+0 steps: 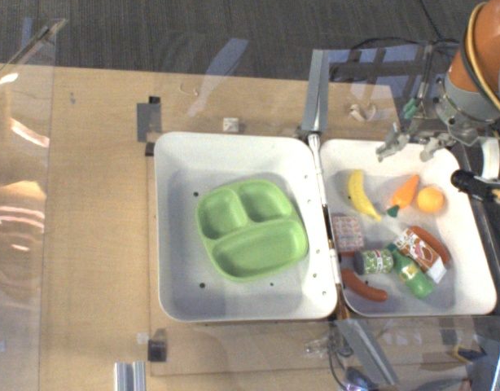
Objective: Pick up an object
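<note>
The right bin holds several toy foods: a yellow banana, an orange carrot, an orange fruit, a checked packet, a small dark can, a red carton, a green bottle and a red sausage. My gripper hangs over the far edge of this bin, above and behind the carrot. It is open, its grey fingers spread wide with nothing between them.
The left bin contains a green divided plate. A metal post stands behind the seam between the bins. Cables and a bracket lie behind the right bin. Wooden bench surface extends to the left.
</note>
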`<state>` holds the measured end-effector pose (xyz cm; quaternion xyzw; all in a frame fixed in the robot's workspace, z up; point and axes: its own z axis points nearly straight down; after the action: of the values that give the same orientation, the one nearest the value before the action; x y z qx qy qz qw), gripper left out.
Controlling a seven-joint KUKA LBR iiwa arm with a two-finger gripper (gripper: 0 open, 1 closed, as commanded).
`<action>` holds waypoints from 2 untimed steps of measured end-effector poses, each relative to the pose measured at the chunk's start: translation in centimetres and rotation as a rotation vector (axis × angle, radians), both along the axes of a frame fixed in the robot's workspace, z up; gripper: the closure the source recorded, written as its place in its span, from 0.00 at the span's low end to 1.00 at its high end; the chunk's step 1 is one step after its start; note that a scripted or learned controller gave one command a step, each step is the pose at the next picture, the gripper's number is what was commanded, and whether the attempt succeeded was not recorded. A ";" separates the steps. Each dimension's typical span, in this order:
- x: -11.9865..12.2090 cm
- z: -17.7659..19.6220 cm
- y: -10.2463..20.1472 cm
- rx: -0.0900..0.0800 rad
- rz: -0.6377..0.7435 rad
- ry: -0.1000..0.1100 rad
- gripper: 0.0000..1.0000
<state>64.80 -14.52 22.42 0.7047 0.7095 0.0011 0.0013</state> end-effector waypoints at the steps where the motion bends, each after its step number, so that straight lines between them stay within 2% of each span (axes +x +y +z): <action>1: -2.1 -12.5 1.9 0.000 0.038 -0.001 0.00; 2: -1.9 -11.3 2.0 -0.001 0.040 -0.007 1.00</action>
<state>62.86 -12.49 11.11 0.6905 0.7233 0.0035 0.0040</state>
